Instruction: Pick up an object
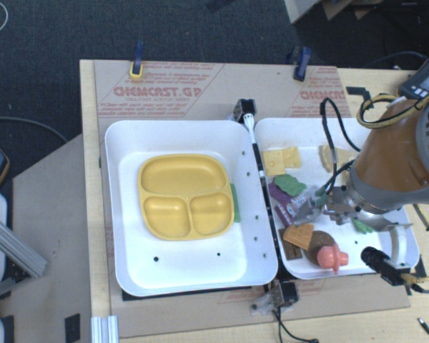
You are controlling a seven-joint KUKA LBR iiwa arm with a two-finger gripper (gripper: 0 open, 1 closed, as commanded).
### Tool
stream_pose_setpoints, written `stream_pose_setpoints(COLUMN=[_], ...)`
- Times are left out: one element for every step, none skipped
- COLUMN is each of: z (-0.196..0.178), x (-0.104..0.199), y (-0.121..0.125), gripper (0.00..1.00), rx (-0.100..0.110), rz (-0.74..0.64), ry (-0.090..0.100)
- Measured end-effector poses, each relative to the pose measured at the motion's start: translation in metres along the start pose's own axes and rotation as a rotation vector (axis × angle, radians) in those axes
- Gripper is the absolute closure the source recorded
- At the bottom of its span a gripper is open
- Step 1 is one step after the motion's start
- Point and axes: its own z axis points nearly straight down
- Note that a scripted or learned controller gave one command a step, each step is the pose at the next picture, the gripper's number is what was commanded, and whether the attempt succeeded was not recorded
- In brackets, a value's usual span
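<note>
Two white bins sit side by side on the bench, and the yellow tray [184, 195] in the left bin [121, 213] serves as the landmark for everything else. The tray has three compartments and lies flat near the middle of its bin, with a thin green strip [234, 202] showing along its right edge.

To the right of the tray, past the divide between the bins, the right bin [300, 268] holds a cluster of small things. Farthest from the tray's lower corner, toward the back of that bin, lies a pale yellow cheese-like slab [281, 159], with another pale piece [329, 156] further right of it. Closer in, right of the tray's middle, are a green toy piece [291, 185] and a purple piece [281, 195] just below it. Right of and below the tray's lower right corner lies a brown cone-shaped toy [299, 235], touching a brown ball [321, 241] with a pink piece [334, 258] against it.

The arm [390, 159] reaches in well to the right of the tray, and its gripper [322, 204] hangs low over the right bin, just above the brown cone and beside the purple piece. Whether it is wide, narrow, or closed on anything cannot be told from this angle. A small green bit [362, 226] shows under the wrist, further right.
</note>
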Motion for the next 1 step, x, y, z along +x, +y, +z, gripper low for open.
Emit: stream_pose_setpoints(z=[0.0434], x=[0.0039], y=[0.0074], gripper=[0.00], rx=[-0.024], rz=[-0.002], ry=[0.006])
